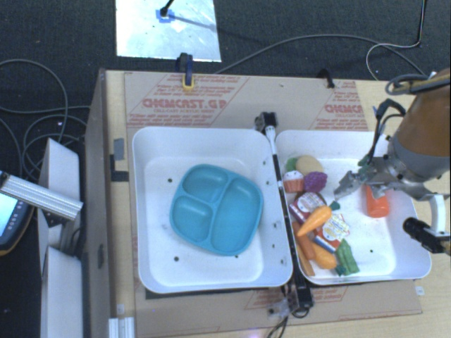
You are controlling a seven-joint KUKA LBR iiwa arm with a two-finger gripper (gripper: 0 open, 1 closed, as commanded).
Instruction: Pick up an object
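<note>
Cardboard bench (211, 97), two white bins (155, 189), dark carpet (56, 27)

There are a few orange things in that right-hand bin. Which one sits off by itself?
The orange-red block, lying alone on bare bin floor under the arm's wrist. The carrot and the orange piece below it sit in the pile by the divider.

Even overhead light, soft focus, glare on foil sheet (168, 18).
</note>
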